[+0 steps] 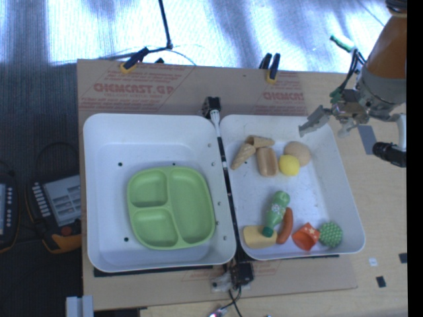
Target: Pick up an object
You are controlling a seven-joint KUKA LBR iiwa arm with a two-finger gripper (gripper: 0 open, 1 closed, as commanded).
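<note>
On a pale wooden bench topped with a printed brown board, two shallow white bins sit side by side, the board held by yellow-and-black clamps at its far edge. Sunlight falls in stripes across the grey floor beyond, where a black cable trails. At the left bin, a green divided plate lies near the front. At the right bin, toy foods are scattered: bread-coloured pieces, a yellow ball touching a tan egg-shaped piece, a green bottle, an orange sausage, a red-orange block and a green knobbly ball. Above that bin's far right corner, the gripper hangs with fingers spread apart and nothing between them, clear of every toy. Electronic gear rests on the floor at left.
</note>
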